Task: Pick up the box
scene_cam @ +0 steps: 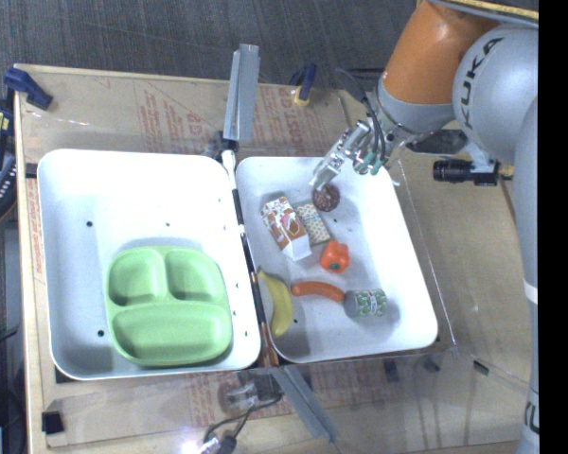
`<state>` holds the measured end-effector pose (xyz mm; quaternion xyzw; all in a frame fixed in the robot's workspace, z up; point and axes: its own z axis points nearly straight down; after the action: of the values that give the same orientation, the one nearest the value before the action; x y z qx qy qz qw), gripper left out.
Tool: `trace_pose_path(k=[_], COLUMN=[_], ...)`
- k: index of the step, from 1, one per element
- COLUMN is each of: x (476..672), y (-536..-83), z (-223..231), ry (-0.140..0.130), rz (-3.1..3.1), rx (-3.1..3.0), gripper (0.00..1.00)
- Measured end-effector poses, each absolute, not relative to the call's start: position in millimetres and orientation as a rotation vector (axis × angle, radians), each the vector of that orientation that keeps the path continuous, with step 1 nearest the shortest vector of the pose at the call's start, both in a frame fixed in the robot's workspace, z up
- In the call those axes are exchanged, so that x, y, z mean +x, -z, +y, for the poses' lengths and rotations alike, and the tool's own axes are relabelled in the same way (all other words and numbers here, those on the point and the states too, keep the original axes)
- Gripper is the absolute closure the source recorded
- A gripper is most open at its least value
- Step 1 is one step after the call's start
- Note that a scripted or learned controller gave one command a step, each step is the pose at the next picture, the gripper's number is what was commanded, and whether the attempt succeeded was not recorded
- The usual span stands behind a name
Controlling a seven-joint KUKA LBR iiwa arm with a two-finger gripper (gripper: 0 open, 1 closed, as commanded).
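The box (285,226) is a small white and red carton lying tilted in the upper left part of the right bin (412,253). A patterned packet (313,223) lies against its right side. My gripper (343,165) hangs over the far edge of the right bin, up and to the right of the box, just above a round brown item (327,197). Nothing is seen held in it. The box lies apart from the gripper.
An orange pepper (334,256), a carrot (317,291), a banana (279,304) and a green can (367,303) lie in the right bin, nearer the front. The left bin (76,216) holds a green compartment tray (168,306).
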<state>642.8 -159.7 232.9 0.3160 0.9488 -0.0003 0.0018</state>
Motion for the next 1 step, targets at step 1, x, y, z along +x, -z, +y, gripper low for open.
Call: trace_pose_path(k=[1], x=[628.3], y=[-192.0], z=[-76.6], ry=[0.001], rz=[3.093], rx=[0.557], gripper=[1.00])
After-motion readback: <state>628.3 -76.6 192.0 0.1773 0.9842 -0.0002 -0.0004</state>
